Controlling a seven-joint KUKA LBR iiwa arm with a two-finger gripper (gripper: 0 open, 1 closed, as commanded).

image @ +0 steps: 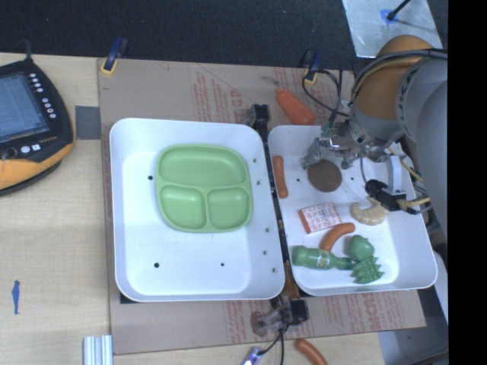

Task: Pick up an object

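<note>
Your gripper (326,158) hovers right above the brown disc (325,176) at the right bin's (415,268) eleven o'clock; whether it's parted or gripping, you can't tell. You're at the reach step: next comes a straight descent.

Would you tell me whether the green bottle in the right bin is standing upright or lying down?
Lying down: the green bottle rests on its side on the right bin floor.
</note>
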